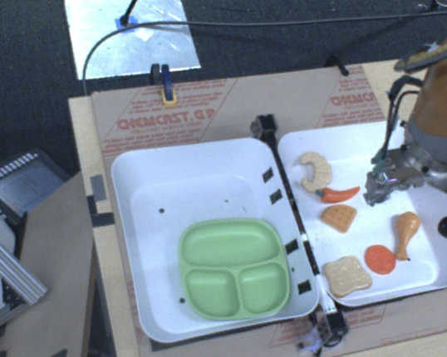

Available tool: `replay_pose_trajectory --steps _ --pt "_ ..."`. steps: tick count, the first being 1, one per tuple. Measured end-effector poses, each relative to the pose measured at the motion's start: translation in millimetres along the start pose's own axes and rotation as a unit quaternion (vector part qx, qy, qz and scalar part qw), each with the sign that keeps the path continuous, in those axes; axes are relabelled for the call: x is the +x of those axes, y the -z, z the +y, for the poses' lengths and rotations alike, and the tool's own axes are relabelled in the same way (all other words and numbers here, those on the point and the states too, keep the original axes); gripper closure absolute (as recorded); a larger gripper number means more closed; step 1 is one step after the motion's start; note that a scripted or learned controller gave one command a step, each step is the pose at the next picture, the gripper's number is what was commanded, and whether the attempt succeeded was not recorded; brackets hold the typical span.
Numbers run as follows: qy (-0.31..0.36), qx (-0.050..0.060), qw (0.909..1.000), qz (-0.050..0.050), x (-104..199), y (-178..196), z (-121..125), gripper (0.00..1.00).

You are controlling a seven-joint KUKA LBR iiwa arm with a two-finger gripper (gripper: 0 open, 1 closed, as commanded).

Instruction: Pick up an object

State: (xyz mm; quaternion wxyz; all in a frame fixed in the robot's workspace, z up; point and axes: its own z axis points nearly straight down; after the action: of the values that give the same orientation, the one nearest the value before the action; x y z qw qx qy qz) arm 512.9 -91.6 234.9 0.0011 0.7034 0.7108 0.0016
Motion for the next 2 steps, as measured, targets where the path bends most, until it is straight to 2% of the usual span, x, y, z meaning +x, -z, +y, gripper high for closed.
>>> replay_pose_trajectory --steps 1,2 --pt "0.0 -0.001 1.0 0.0 48 8 32 1.0" --pt "0.0 0.0 1.0 0.0 104 -1 57 1.0"
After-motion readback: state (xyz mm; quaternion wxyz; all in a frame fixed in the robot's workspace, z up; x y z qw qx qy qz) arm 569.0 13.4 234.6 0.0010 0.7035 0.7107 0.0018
